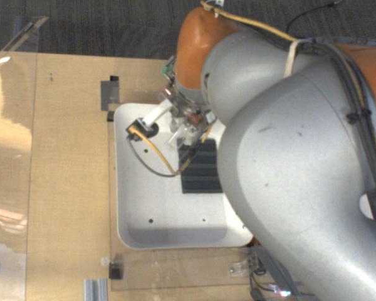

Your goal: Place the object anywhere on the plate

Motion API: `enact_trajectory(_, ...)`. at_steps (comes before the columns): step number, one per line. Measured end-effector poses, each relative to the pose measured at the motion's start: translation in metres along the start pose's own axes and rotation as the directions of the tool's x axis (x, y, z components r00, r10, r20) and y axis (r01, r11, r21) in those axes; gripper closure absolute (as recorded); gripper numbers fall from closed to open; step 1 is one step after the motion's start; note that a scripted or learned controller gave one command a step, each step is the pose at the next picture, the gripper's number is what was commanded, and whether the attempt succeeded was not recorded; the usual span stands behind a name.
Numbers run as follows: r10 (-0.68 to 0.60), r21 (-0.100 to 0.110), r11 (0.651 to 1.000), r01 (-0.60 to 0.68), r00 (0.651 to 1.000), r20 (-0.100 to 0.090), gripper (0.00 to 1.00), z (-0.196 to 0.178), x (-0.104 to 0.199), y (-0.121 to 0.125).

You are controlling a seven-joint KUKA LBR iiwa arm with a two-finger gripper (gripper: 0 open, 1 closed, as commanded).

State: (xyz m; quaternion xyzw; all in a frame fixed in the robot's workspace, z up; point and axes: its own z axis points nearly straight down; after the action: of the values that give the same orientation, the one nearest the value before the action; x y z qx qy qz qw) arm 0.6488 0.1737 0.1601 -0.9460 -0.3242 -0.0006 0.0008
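Observation:
A black ribbed rectangular slab (200, 168) lies flat in the left white bin (163, 212), toward its right side. Part of the slab's right edge is hidden under the arm. My gripper (187, 130) hangs over the bin's far half, just above and beyond the slab's far end, pointing down. I see nothing clearly held in it. The arm's grey body and orange band cover the right of the view and whatever lies beneath them.
The bin's near half shows bare white floor with two small dark specks (151, 220). Black clamps (111, 93) sit on the wooden bench at the bin's far-left and near-left corners. Open bench (56, 168) stretches to the left.

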Motion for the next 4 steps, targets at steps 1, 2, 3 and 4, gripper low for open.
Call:
enact_trajectory(1,-0.203,-0.003,0.979,0.203,0.979,-0.004,1.0,-0.134,0.012,-0.063)
enact_trajectory(2,-0.203,-0.002,0.979,0.203,0.979,-0.003,0.0,-0.133,0.012,-0.063)
enact_trajectory(3,-0.242,0.001,0.97,0.242,0.97,0.002,0.0,0.057,0.023,-0.06)
enact_trajectory(4,-0.247,0.0,0.969,0.247,0.969,-0.001,1.0,0.046,0.025,-0.06)
